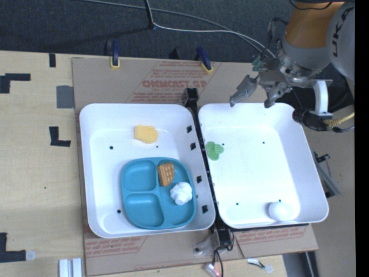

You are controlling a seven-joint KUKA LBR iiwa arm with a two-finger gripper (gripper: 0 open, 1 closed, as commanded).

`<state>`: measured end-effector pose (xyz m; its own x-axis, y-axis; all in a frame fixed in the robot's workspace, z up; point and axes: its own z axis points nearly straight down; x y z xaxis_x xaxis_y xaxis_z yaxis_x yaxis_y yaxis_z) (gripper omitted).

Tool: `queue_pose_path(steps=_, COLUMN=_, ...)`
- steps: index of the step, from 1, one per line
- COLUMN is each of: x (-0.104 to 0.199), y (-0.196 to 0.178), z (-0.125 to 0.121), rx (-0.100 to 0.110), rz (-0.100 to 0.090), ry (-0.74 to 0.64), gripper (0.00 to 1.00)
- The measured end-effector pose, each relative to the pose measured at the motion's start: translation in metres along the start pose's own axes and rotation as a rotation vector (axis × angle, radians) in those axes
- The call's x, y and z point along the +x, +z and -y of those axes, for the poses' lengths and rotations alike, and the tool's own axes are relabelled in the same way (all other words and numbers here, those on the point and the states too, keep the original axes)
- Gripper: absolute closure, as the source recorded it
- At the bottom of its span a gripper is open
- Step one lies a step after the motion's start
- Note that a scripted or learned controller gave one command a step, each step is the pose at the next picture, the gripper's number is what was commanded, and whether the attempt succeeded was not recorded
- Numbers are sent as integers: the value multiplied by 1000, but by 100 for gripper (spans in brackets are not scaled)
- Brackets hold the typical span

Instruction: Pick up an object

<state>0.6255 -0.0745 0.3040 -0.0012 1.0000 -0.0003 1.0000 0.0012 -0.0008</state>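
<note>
My gripper [253, 97] hangs above the far rim of the right bin [300, 128], its two fingers spread open with nothing between them. In that bin a small green object [214, 150] lies near the left wall and a white ball [282, 210] sits at the near right corner. The left bin [92, 154] holds a blue divided plate [138, 203]. On the plate rest a brown waffle-like piece [166, 173] and a white crumpled lump [181, 193]. A yellow object [146, 133] lies on the bin floor behind the plate.
Black clips [191, 96] join the bins along their shared wall. Both bins stand on a cardboard sheet [155, 77] held by blue-and-yellow clamps [203, 60] at the far edge. A cable [190, 21] runs across the dark floor behind.
</note>
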Motion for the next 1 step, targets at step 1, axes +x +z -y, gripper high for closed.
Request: queue_pose_path(steps=1, x=4, y=125, z=43, rx=10, rz=-1, ry=1, gripper=0)
